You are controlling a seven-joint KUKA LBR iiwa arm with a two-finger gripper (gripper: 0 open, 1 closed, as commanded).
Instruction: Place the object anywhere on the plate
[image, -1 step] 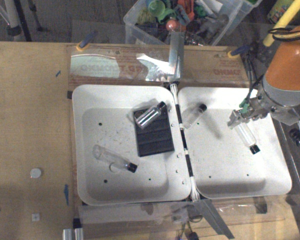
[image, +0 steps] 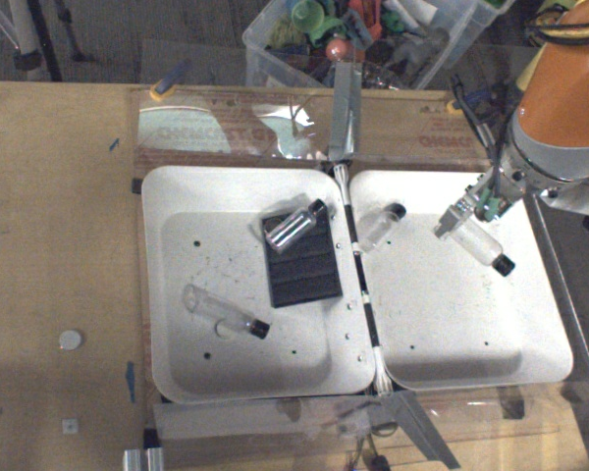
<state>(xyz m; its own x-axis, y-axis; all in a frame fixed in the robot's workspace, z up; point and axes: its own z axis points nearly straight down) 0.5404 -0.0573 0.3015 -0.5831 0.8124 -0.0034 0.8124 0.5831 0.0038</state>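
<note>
Clear plastic with a black cap: that is the bottle now up at the gripper, over the right bin, tilted with its cap end pointing down and to the right. The bottle's upper end sits between the fingers, which look pinched on it, so the pick appears to be made (though the hold is near one end, and may be slight). The dark square plate lies in the left bin, well apart from the gripper, across the divider between the two bins. Another bottle with a silvery body already rests across the plate's upper edge, a third bottle lies beside the plate on the bin floor, and a fourth lies in the right bin near the divider. By my judgement the carry across and the release over the plate remain to be done.
</note>
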